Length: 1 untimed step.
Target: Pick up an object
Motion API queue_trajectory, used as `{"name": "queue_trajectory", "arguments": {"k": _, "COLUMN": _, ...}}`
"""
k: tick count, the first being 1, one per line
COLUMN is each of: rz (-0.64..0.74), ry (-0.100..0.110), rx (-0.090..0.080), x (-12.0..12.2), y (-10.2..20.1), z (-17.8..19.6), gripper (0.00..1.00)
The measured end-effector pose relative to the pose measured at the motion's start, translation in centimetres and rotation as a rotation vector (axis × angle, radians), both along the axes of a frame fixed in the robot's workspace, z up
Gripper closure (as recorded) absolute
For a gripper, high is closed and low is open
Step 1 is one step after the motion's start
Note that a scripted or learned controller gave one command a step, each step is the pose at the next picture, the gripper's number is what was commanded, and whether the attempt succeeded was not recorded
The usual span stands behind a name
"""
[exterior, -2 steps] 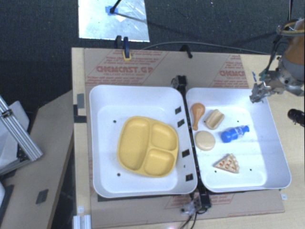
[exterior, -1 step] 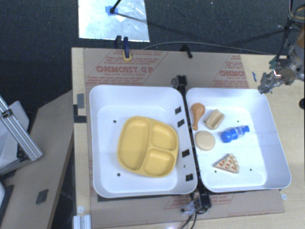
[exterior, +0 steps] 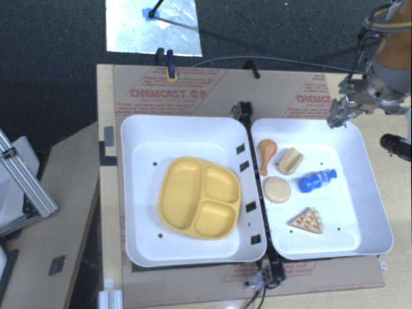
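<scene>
The right bin (exterior: 360, 172) holds a blue bottle (exterior: 317, 179), a tan bread-like block (exterior: 290, 161), a round beige disc (exterior: 277, 189), an orange drumstick (exterior: 265, 153) and a pizza slice (exterior: 307, 221). My gripper (exterior: 339, 115) hangs over the far right corner of that bin, above its rim and apart from every object. Nothing shows between its fingertips.
The left bin (exterior: 138, 172) carries a yellow divided tray (exterior: 199, 197). A black hinge strip (exterior: 254, 179) runs between the bins. A clamp (exterior: 170, 63) sits at the bench's far edge, and a metal frame (exterior: 26, 179) stands at the left.
</scene>
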<state>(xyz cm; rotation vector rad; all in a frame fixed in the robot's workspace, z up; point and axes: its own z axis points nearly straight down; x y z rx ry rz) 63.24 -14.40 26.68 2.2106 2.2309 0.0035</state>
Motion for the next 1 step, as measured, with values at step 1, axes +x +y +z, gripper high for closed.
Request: {"name": "queue_trajectory", "arguments": {"k": 1, "rz": -0.001, "ry": 0.003, "rx": 0.001, "x": -1.42, "y": 5.35, "z": -1.65, "gripper": 1.0}}
